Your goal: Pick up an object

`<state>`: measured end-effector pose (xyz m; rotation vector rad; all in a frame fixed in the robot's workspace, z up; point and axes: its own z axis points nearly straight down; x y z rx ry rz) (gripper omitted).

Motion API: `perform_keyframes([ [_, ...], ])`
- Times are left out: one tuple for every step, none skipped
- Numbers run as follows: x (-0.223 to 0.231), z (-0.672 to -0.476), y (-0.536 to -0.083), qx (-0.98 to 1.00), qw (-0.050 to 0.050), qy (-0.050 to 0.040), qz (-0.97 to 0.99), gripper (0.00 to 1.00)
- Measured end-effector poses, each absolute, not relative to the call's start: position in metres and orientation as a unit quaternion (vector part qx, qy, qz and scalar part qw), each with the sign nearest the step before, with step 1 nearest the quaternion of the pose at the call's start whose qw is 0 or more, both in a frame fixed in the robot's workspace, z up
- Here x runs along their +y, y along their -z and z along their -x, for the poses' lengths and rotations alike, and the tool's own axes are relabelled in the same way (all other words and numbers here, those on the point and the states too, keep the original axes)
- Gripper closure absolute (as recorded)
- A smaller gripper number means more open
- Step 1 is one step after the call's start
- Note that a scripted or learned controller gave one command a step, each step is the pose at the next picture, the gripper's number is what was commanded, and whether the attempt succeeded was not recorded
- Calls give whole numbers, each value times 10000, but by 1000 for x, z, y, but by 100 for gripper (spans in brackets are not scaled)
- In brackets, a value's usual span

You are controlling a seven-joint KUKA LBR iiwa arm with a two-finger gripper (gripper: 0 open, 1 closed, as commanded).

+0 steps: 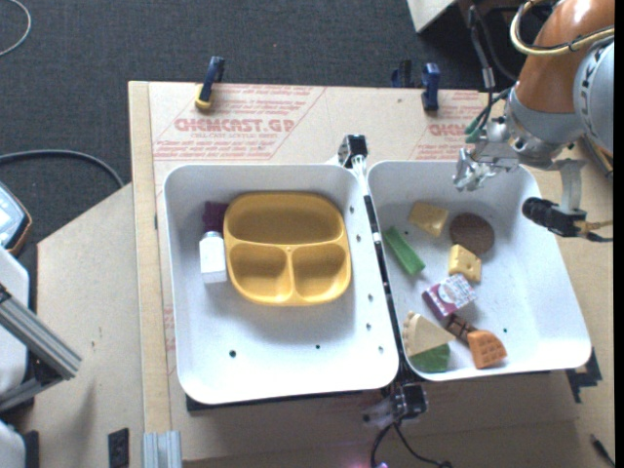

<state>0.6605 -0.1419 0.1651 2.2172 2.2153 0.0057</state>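
the gripper (475, 175) hangs over the far edge of the right bin (546, 305), nothing between its fingers that i can see; how far apart they stand i cannot tell. just below it lie a brown round piece (471, 233) and a pale wedge (428, 217), with a green stick (403, 251), a yellow cheese block (464, 262) and more toy food nearer me. the left bin (195, 349) holds a yellow divided tray (287, 247).
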Motion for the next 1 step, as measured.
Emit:
perform_keyframes([
  [-142, -662, -219, 7073, 36, -19, -7069, 100],
])
